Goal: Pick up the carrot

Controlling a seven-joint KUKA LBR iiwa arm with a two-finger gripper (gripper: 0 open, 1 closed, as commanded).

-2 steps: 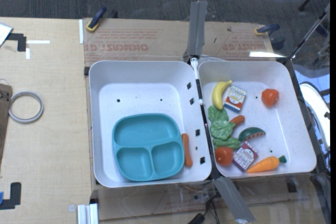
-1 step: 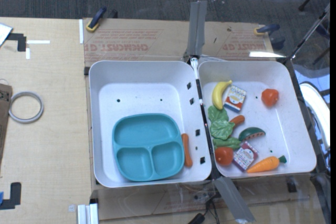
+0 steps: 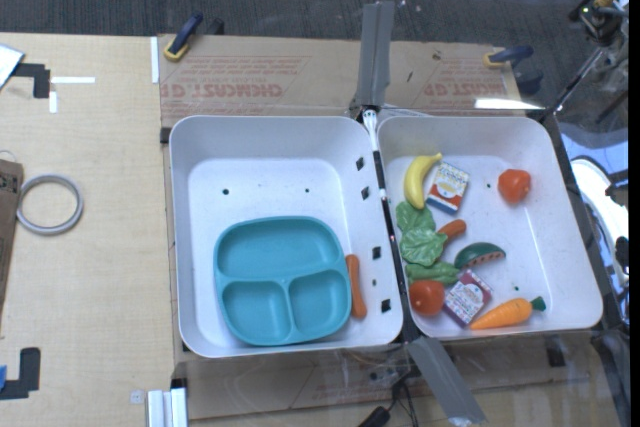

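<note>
Lying in the right bin [image 3: 560,215], the carrot [image 3: 503,313] rests at the near edge, right of a small carton [image 3: 466,298] and a tomato [image 3: 427,295]. Farther back sit a banana [image 3: 420,177] and lettuce [image 3: 420,240]. The left bin [image 3: 200,175] holds a teal tray [image 3: 282,280]. Gripper state: cannot tell.

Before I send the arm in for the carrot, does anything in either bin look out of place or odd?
One thing: a hot dog lies alone in the left bin, wedged between the teal tray and the wall, apart from the other food. The carrot lies flat at the right bin's front edge.
</note>
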